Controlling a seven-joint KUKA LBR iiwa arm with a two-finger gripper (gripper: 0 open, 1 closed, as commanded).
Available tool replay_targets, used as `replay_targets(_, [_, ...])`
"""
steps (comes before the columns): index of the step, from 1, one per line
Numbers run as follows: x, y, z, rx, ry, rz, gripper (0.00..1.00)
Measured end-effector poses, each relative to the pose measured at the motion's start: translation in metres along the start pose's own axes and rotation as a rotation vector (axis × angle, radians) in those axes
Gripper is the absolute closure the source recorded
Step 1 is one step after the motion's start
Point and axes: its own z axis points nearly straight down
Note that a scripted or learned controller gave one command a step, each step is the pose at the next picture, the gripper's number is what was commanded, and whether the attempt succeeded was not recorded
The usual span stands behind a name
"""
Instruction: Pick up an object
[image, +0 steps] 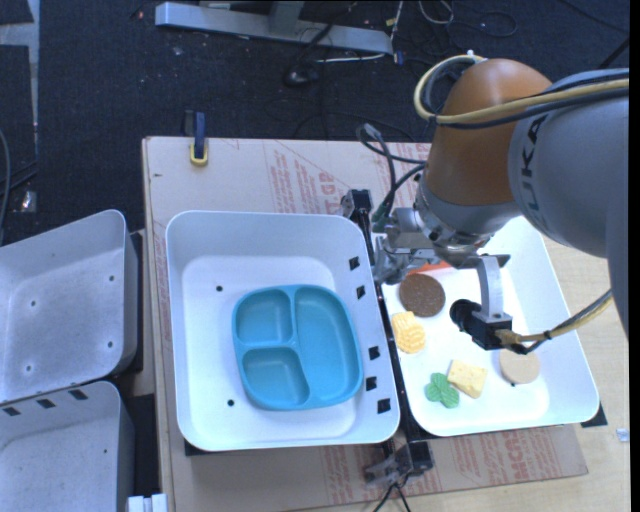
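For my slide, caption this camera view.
Gripper over right bin of small items; blue divided tray in left bin.

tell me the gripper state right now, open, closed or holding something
Gripper: cannot be told from this view. It hangs over the right bin, next to the brown disc.

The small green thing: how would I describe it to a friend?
Find the white bin under the robot arm, beside the one holding a blue plate. Near its front edge, next to a yellow block, lies the small green thing. Nothing else there is green.
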Motion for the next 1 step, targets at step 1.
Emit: replay_targets(1, [0.0620, -0.0125, 0.0078, 0.002, 0.001, -0.001, 1.00])
